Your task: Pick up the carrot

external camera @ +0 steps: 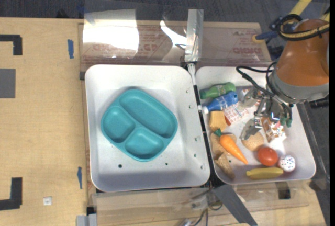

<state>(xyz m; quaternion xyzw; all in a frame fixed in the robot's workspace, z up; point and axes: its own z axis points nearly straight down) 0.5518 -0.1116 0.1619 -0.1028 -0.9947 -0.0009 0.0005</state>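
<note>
Carrot (233, 147), right bin (306, 159), lying slantwise between bread and tomato (267, 155): probably light, stiff, smooth toy; best gripped across its thick leafy end. Tool (256, 124) hovers just above and to its right, fingers slightly spread, holding nothing.

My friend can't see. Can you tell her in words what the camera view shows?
A robot arm reaches from the right, its claw over the right bin of toy food, just up and right of the carrot. A tomato and banana lie nearby. The left bin holds a teal plate.
</note>
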